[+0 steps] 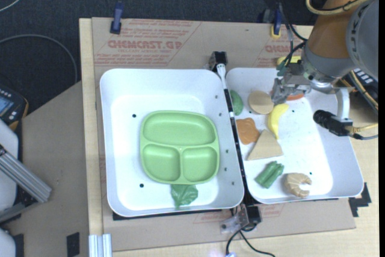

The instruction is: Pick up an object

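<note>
My gripper (285, 92) hangs low over the far part of the right bin (337, 159), just right of a round tan biscuit (260, 102) and above a yellow banana (276, 120). A small orange-red scrap (295, 95) shows right beside the gripper's tip; whether it is held is unclear. The same bin also holds a green pod (236, 102), an orange slab (246, 129), a tan wedge (265, 146), a green pickle (269, 174) and a bread roll (297, 185).
The left bin (120, 99) holds a green divided plate (179, 146) and a green leaf (183, 194) at its near edge. A black cable connector (328, 121) from the arm lies over the right bin's right side.
</note>
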`<action>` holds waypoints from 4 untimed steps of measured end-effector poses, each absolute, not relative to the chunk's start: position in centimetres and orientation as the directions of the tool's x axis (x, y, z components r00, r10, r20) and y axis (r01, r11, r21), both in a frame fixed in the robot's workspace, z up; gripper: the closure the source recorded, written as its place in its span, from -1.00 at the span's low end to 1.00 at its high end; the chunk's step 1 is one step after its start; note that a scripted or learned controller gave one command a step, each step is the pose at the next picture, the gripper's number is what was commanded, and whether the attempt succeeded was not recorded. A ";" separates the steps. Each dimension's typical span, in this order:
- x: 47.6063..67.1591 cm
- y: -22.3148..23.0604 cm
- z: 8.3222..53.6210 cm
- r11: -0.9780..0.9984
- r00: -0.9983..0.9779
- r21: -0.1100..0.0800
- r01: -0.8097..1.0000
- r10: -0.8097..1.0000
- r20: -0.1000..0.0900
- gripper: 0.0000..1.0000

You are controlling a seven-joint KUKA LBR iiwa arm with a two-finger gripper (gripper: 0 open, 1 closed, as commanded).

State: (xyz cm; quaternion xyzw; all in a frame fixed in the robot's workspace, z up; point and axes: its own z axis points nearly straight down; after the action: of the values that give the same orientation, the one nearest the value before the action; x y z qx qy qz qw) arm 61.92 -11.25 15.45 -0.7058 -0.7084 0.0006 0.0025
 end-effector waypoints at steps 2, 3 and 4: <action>62.1 -11.5 17.9 0.002 -0.002 0.004 1.000 1.000 -0.001 1.00; 62.1 -11.5 18.9 0.002 -0.002 0.007 1.000 1.000 -0.002 1.00; 62.2 -11.5 19.9 0.003 -0.003 0.009 1.000 1.000 -0.003 1.00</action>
State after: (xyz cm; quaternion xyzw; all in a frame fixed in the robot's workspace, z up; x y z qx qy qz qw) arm 62.16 -11.52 19.94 -0.7059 -0.7083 -0.0019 -0.0043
